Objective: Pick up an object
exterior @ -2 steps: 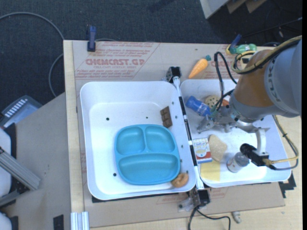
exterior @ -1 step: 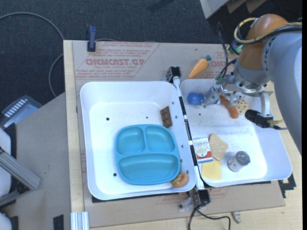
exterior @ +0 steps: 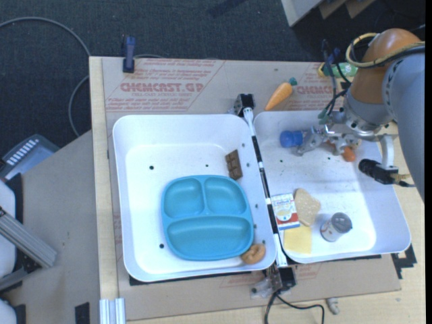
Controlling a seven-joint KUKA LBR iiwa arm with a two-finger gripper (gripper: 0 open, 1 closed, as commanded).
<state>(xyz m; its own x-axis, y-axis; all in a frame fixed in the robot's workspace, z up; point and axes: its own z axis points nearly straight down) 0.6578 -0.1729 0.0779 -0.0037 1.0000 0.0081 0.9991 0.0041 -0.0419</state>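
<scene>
While the claw (exterior: 322, 135) hangs low over the right bin (exterior: 378, 241), its grip unreadable from above, blue object (exterior: 291, 139) just beside it, divided blue plate (exterior: 206, 216) in the left bin (exterior: 135, 181).

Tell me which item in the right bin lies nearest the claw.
The small blue object, just left of the claw; the can and cheese slice sit far below.

I count two white bins (exterior: 135, 201), one blue divided plate (exterior: 206, 218), one toy carrot (exterior: 279, 94), one can (exterior: 334, 226), one small carton (exterior: 285, 210).
</scene>
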